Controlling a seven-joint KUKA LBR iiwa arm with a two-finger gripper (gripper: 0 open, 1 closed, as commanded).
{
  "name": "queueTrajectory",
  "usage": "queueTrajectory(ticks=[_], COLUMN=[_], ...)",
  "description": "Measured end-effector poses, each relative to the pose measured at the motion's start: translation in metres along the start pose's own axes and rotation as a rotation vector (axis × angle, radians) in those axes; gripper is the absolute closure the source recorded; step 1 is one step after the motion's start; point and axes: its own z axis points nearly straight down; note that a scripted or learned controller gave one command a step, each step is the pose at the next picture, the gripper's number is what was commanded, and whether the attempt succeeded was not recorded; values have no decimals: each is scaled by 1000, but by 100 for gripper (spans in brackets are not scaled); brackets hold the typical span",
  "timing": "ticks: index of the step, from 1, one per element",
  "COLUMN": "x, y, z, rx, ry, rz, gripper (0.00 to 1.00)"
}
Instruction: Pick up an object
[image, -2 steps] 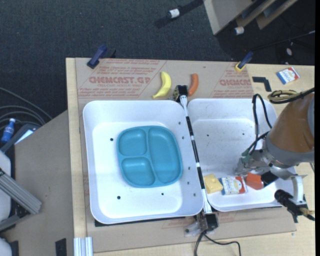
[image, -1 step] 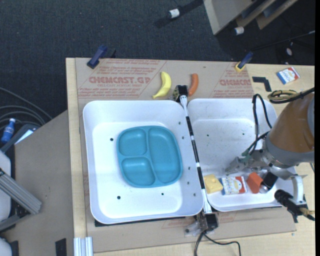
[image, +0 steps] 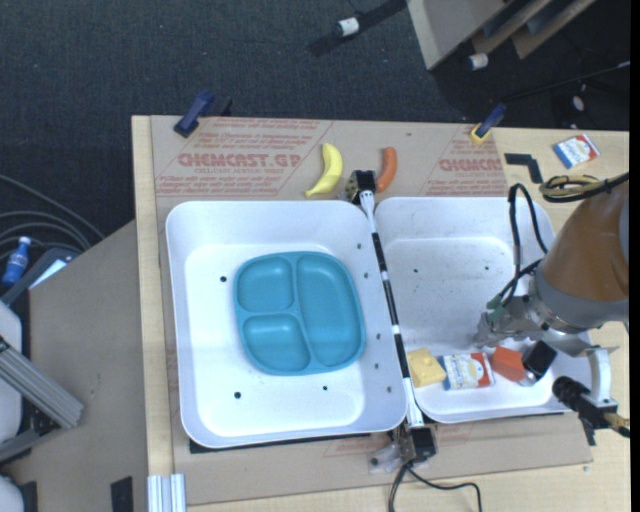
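Bench (image: 240, 160) (brown-topped), two white bins (image: 190, 300), banana (image: 326, 170), carrot (image: 386, 168)

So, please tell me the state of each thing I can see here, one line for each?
Blue divided plate: flat in the left bin.
Yellow block: lying at the right bin near edge.
Small white packet: lying flat beside the yellow block.
Orange-red item: lying beside the packet.
Banana: on the bench behind the bins.
Arm: low over the right bin.
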Motion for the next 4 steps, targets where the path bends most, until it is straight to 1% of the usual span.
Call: queueTrajectory(ticks=[1,2,3,4], x=[0,0,45,45], y=[0,0,16,16], z=[0,-10,-46,-56], rx=[0,-1,0,-1], ry=[0,0,0,-1], rz=[0,1,-5,-4], gripper=[0,100,100,100])
